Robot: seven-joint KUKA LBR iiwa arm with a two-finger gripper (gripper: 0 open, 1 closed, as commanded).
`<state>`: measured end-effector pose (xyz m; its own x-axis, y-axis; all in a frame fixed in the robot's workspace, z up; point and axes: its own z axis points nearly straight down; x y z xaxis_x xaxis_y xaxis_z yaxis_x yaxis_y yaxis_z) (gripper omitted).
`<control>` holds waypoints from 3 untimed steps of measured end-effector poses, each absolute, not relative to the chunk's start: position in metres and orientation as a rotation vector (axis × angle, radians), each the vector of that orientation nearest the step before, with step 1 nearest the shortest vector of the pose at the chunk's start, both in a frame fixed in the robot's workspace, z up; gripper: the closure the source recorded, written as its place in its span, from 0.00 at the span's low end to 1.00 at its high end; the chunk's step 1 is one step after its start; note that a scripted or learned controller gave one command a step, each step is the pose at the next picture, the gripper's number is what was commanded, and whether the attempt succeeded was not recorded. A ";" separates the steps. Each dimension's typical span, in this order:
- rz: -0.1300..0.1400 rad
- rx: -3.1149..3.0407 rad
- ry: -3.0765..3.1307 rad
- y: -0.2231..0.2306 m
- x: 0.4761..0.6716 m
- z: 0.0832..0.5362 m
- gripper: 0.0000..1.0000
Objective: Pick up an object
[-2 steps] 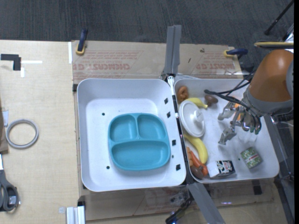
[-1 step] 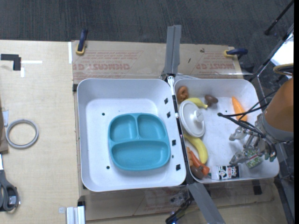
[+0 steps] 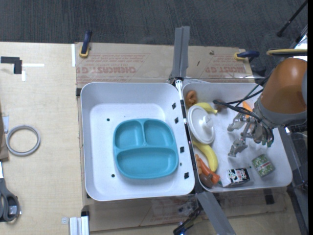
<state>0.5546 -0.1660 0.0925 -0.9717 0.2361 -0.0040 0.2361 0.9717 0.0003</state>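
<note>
- Objects to pick all sit in the right bin (image 3: 288,173): white lid (image 3: 201,123) at the left side, banana (image 3: 209,153) curving near it, second banana (image 3: 205,106) poking out on the lid's far side, small green can (image 3: 262,165) at near right, black-and-white carton (image 3: 238,176) near edge, orange-brown bits (image 3: 204,169) at near-left corner, donut-like thing (image 3: 190,97) at far left.
- Gripper (image 3: 243,140) hangs over bare bin floor mid-bin, between the lid and the green can. Fingers look spread apart; nothing between them.
- Left bin (image 3: 93,131) has just the blue divided plate (image 3: 145,148). Not relevant to a pick from where the arm is.
- Tabletop (image 3: 39,97) at left carries a grey tape ring (image 3: 22,140), well apart from both bins.
- Risks, as I read it:
  - Straight descent from here closes on air: the spot under the fingers looks bare.
  - Green can is round; an off-centre pinch could squirt it toward the bin wall.
  - Lid is wide and smooth, likely too broad for the finger span; an edge grab would probably slip.
  - Carton lies flat; fingers may jam into the floor before getting a purchase.
  - Cables (image 3: 234,104) trail across the bin's far part; a swing left could snag them.
</note>
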 end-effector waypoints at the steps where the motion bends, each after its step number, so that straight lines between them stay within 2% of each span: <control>1: -0.002 0.473 3.102 -0.099 0.595 0.092 0.00; 2: -0.003 0.587 3.082 -0.103 0.535 0.093 0.00; 3: 0.000 0.532 3.092 -0.222 0.570 0.093 0.00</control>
<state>0.5699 -0.2217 0.0928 -0.9424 0.3344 -0.0040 0.3344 0.9424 0.0007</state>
